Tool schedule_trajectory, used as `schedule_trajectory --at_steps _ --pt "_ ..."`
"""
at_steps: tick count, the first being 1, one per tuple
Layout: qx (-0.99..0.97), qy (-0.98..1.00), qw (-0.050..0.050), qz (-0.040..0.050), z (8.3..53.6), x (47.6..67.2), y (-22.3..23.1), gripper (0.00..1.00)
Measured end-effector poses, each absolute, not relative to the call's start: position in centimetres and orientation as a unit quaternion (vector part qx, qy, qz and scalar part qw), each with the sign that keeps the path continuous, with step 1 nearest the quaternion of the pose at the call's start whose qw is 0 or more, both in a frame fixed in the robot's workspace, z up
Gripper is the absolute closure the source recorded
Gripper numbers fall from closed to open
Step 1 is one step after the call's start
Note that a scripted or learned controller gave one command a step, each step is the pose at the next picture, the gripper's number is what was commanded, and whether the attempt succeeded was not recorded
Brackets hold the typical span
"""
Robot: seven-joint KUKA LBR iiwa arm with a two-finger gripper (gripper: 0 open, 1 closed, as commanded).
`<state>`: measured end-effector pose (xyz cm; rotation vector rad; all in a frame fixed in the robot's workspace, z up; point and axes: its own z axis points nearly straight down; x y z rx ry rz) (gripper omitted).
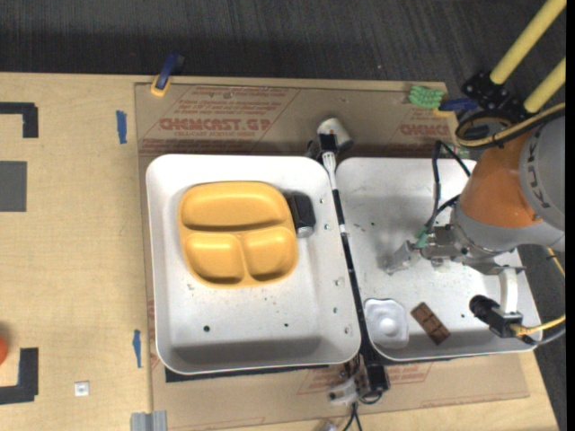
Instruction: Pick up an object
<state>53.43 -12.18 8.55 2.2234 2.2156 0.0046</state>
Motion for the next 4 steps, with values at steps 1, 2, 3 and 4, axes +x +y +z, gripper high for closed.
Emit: schedule_trajectory --at_steps 1,2,3,4 --pt "0.769 0.639 0.000 -0.0001 15.7 55.4 -13.2 0.00" --pt "0.720 0.693 -0.001 -0.0003 10.7 48.0 -11.4 0.00" --pt "0.787 0.617 0.001 0.0001 15.3 51.4 -15.7 0.00" --pt "0.825 0.565 0.000 -0.0003 12.4 58.1 -19.1 0.00"
